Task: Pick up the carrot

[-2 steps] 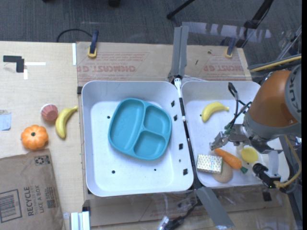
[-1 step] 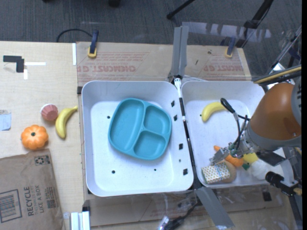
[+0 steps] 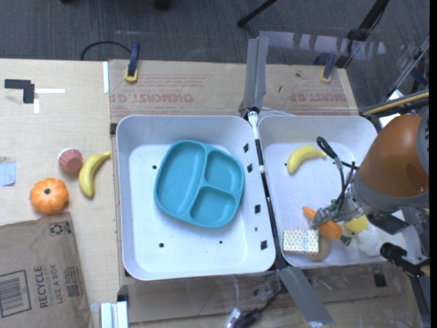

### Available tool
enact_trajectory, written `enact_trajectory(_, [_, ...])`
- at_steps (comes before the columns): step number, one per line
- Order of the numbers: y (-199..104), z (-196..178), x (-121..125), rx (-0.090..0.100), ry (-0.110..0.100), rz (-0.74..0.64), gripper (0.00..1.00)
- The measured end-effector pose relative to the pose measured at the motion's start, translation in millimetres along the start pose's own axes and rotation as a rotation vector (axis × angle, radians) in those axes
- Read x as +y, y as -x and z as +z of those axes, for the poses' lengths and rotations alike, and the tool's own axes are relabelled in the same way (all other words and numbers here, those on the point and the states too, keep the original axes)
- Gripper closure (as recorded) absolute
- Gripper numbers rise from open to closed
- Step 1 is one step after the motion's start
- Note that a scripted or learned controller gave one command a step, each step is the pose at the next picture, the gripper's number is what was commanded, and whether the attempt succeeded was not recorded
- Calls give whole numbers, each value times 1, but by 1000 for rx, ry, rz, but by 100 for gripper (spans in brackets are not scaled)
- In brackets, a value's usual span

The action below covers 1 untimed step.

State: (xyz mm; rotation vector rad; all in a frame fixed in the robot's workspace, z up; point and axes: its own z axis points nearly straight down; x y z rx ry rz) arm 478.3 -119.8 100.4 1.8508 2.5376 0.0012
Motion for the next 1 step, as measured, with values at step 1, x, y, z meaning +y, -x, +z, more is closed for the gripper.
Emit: enact_trajectory(1, [-70, -91, 22, 0, -1, -188, 100])
